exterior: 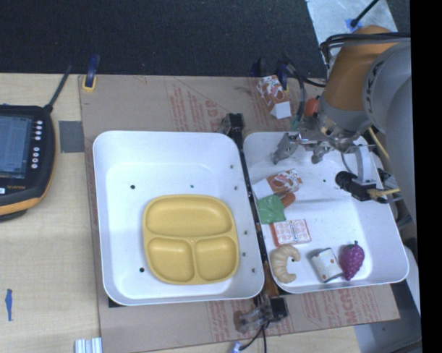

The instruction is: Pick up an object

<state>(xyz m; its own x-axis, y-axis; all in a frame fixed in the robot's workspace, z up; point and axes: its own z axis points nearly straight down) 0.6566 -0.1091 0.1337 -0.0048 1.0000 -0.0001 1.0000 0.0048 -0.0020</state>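
Camera view, yellow tray [190,237] (left bin [112,161])

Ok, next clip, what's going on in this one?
A KUKA arm reaches in from the right, with its end effector hanging above the back of the right bin. Nothing is between its fingers. That bin holds a croissant, a purple grape bunch, a small white cup, a green packet and two red-and-white packets. The left bin holds a yellow divided tray. No object has been picked up yet.
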